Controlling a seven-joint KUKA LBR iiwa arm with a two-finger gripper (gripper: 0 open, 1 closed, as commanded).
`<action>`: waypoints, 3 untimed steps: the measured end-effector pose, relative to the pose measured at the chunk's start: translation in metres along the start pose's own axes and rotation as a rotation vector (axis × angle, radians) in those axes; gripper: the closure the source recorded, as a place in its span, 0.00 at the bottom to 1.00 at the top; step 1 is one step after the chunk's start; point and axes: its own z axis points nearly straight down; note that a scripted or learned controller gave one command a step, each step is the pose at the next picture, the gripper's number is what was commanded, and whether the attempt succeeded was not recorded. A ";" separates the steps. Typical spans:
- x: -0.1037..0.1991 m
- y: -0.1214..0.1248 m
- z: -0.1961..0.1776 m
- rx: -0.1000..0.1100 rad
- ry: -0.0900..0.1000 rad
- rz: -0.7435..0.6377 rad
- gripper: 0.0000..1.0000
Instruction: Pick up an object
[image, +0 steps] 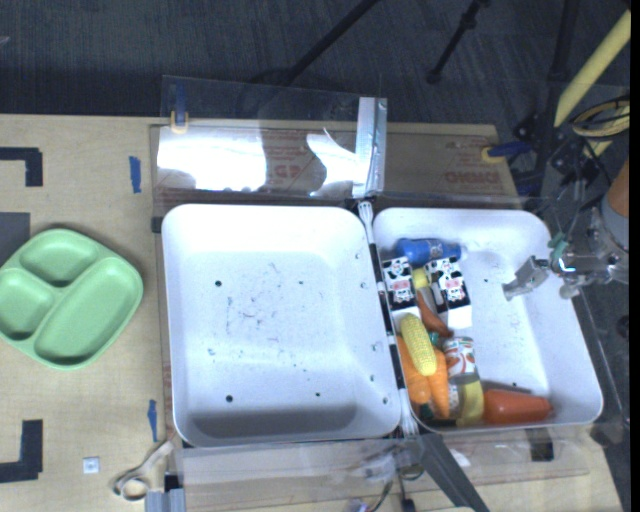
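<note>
the gripper (545, 272) is seen at the right bin (570, 350) edge, its opening cannot be told; the corn (417, 345) should be approached from straight above.

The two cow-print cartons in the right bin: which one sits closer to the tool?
The right-hand cow-print carton, next to the blue item; the other carton lies against the bin's left wall, farther from the tool.

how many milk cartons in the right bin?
2. One milk carton against the divider below the blue item, the other milk carton just right of it. More could be hidden under the pile.
</note>
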 end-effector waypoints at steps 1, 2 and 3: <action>0.056 0.009 -0.037 -0.001 -0.001 0.320 0.00; 0.076 0.034 0.055 0.001 0.000 0.259 0.00; 0.073 -0.007 0.084 0.002 0.001 0.103 0.00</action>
